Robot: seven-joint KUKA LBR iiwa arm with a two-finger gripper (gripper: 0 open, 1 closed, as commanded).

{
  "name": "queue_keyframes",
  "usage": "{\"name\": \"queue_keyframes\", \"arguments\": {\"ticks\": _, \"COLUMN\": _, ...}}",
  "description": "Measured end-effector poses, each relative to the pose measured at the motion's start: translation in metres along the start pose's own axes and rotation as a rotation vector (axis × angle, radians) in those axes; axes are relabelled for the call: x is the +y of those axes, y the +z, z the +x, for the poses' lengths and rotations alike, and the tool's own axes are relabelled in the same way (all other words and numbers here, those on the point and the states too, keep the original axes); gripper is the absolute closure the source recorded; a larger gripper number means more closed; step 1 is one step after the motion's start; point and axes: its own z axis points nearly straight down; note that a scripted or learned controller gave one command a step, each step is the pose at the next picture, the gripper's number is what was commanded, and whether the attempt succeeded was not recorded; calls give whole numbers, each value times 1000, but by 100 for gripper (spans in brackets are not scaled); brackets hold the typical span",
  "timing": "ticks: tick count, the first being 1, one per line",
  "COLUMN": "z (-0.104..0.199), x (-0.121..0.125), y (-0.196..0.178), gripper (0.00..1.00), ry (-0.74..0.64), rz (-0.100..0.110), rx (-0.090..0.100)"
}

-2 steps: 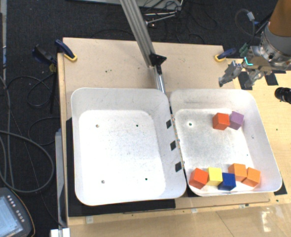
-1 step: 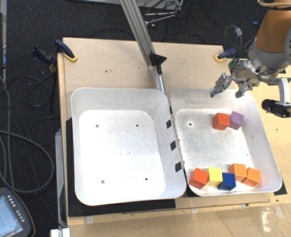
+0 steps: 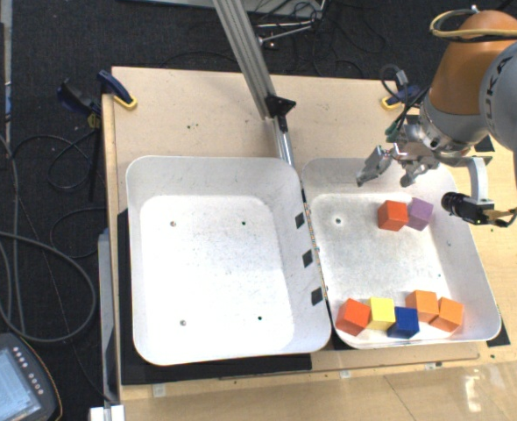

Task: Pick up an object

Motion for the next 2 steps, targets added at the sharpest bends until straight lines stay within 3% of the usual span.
{"name": "queue_keyframes", "arguments": {"ticks": 1, "z": 5, "x": -3, "y": 45, "gripper": 0, "ry": 1, "rz": 0, "rx": 0}}
{"name": "queue_keyframes", "arguments": {"ticks": 2, "z": 4, "x": -1, "y": 31, "gripper": 100, "ry": 2, "rz": -8, "rx": -2}}
